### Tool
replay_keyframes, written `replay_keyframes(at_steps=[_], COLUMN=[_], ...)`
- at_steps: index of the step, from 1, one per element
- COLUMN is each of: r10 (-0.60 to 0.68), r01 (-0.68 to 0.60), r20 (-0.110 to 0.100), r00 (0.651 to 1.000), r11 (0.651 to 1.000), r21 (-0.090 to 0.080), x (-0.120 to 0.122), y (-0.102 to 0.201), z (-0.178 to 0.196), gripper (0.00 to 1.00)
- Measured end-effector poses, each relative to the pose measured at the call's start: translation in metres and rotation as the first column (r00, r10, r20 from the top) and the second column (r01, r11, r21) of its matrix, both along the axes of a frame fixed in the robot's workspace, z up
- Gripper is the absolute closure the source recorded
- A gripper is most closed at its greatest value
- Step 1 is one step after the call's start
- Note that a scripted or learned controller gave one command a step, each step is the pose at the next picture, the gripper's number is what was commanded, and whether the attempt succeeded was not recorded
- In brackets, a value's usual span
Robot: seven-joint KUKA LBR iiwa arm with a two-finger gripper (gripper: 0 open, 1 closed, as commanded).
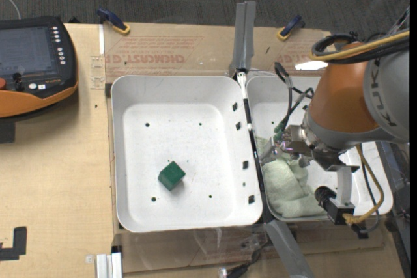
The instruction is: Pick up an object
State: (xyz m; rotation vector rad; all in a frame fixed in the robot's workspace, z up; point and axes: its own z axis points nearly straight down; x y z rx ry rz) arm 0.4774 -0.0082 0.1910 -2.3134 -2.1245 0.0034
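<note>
The pale green cloth [287,189] lies crumpled in the near part of the right bin [273,96]; it looks soft and light, best pinched at a raised fold. The green block [172,176] in the left bin [130,205] looks stiff and small, graspable across flat sides. The claw [281,148] sits over the cloth; whether it grips, I cannot tell. Mirrored red lettering on the tabletop [52,205] cardboard is unreadable.

Red printed lettering on the cardboard sheet [163,52] behind the two white bins, upside down from this angle, seems to read "CHEMCAST GP"; smaller red lines beside it are too small to read
</note>
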Motion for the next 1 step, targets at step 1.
replay_keyframes(at_steps=[1], r10=[0.0], r01=[0.0], r20=[0.0], r00=[1.0], r11=[1.0], r21=[0.0], x=[0.0], y=[0.0], z=[0.0], gripper=[0.0])
